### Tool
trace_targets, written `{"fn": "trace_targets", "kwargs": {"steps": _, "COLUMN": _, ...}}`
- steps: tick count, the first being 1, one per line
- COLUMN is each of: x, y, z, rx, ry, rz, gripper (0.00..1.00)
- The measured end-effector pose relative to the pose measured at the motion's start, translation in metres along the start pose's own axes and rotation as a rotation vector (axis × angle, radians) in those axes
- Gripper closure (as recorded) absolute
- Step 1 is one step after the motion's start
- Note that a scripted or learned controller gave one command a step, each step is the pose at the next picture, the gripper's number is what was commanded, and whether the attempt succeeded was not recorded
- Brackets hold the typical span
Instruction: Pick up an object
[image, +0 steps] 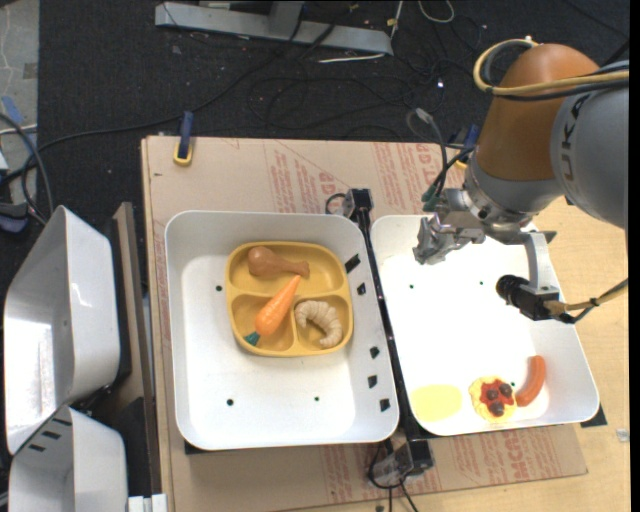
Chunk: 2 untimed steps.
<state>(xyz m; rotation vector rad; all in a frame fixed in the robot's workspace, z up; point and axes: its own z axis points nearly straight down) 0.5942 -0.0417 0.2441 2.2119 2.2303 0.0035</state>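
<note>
From my station I see the cardboard-covered surface (300, 170) taking up the middle of the frame, and the grey arm (540, 110) with its orange band reaching in from the upper right. Two shallow white bins sit side by side on the surface, touching along their inner edges: the left bin (200, 400) and the right bin (450, 330). In the left bin, towards its upper middle, lies a yellow divided plate (233, 300). The tool (437, 243) hangs over the upper left corner of the right bin, apart from every loose item, and I cannot tell whether it is wide or narrow; nothing shows in its grasp. The things I could pick are in two groups. On the plate, a toy drumstick (275, 263) fills the top compartment, a toy carrot (278, 307) lies at a slant in the lower left one, and a pale toy shrimp (322, 320) curls in the lower right one. Along the bottom edge of the right bin, well apart from the tool, lie a flat yellow disc (437, 402), a small round piece with red and dark toppings (493, 395) just to its right, and an orange-red toy sausage (531, 380) just beside that, tilted.
</note>
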Motion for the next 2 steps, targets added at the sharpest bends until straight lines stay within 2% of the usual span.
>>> {"fn": "trace_targets", "kwargs": {"steps": 1, "x": 0.047, "y": 0.009, "z": 0.007, "rx": 0.001, "ry": -0.001, "rz": 0.001, "gripper": 1.0}}
{"fn": "trace_targets", "kwargs": {"steps": 2, "x": 0.11, "y": 0.007, "z": 0.002, "rx": 0.0, "ry": 0.001, "rz": -0.001, "gripper": 1.0}}
